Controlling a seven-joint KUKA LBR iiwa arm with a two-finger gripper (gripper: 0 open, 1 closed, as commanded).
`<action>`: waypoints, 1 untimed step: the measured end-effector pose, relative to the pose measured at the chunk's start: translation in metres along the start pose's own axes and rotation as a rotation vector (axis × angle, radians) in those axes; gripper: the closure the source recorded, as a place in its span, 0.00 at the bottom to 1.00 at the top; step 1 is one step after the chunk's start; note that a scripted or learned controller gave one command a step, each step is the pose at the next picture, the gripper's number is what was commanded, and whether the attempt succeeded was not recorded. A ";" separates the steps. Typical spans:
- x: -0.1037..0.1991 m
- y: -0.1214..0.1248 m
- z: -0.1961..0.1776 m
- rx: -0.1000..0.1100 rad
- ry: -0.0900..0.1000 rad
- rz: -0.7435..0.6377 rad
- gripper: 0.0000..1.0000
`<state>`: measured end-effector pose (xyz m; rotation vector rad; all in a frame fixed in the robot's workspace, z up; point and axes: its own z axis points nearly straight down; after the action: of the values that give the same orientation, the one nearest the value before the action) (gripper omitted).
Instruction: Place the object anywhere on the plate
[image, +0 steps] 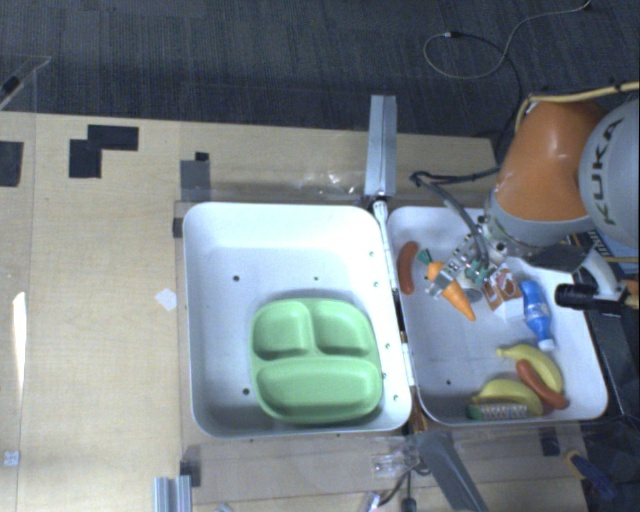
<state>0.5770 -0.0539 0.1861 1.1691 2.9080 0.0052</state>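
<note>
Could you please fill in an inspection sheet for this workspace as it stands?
Surface: wooden bench bearing the left bin and the right bin.
Job's things: green plate in the left bin, nothing on it; toy carrot in the right bin under the pincer.
Clutter: sausage, blue bottle, bananas, another sausage, corn cob, all in the right bin.
Grippers: pincer low over the carrot; grasp unclear.
Cables: black cable on the dark floor.
Surroundings: black marks on the bench.
</note>
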 end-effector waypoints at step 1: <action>0.072 0.004 0.000 0.001 0.002 -0.095 1.00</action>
<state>0.5277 -0.0011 0.1854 1.0307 2.9621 0.0043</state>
